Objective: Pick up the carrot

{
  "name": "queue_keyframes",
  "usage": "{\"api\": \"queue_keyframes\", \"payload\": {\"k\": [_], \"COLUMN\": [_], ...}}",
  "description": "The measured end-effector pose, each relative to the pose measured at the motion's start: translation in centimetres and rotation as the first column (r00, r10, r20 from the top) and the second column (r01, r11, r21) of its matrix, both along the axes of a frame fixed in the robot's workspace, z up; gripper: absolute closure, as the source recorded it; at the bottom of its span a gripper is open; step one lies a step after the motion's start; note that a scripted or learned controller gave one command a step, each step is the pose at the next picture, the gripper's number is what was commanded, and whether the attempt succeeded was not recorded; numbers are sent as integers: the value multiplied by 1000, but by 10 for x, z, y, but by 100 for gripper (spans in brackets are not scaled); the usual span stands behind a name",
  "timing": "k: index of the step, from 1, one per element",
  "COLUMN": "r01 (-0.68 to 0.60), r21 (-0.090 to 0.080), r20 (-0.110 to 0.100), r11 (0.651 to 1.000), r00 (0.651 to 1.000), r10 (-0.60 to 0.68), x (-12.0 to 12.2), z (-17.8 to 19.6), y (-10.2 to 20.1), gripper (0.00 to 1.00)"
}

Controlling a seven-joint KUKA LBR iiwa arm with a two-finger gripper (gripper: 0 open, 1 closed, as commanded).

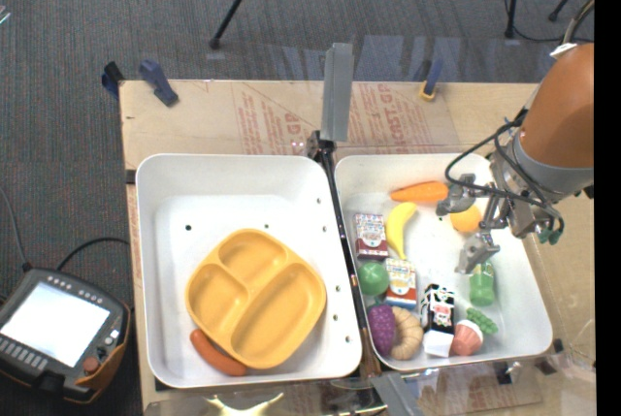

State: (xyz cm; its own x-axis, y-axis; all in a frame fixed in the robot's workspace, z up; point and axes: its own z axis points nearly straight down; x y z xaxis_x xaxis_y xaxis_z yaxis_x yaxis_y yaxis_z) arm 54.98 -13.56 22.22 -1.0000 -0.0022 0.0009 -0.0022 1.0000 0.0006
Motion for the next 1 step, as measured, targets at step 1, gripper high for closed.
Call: {"api": "queue_keyframes", "payload": {"k": [1], "r01": [308], "r21": [0], "r20": [3], "r11": [951], "r00": [951], "r10": [-308], "x": [87], "z": [-122], "y": [-8], "gripper": [0]}}
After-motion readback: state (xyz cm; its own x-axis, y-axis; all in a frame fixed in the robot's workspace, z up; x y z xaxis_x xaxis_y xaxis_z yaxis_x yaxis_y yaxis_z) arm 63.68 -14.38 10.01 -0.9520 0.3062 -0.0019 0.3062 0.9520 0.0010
